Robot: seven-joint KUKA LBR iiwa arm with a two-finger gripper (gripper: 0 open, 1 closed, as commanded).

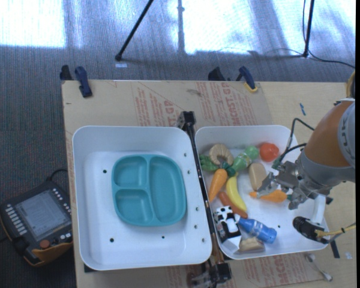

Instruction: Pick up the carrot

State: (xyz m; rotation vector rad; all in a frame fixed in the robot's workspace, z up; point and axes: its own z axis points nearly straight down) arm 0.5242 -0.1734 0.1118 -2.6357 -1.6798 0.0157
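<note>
Camera view: two white bins on the bench. Left bin (87,161) holds a teal divided plate (149,189). Right bin (240,132) is cluttered. Carrot (218,183) is orange and tapered with a green leafy top, lying tilted in the left part of the right bin; its top points to 11 o'clock, its tip to 7. Banana (235,194) sits just beside it at 3 o'clock. Blue bottle (257,229) lies at 5 o'clock, tomato (268,152) at 2. Gripper (275,192) is at 3 o'clock of the carrot, past the banana, clamped on a small orange piece (276,195), not the carrot.
</note>
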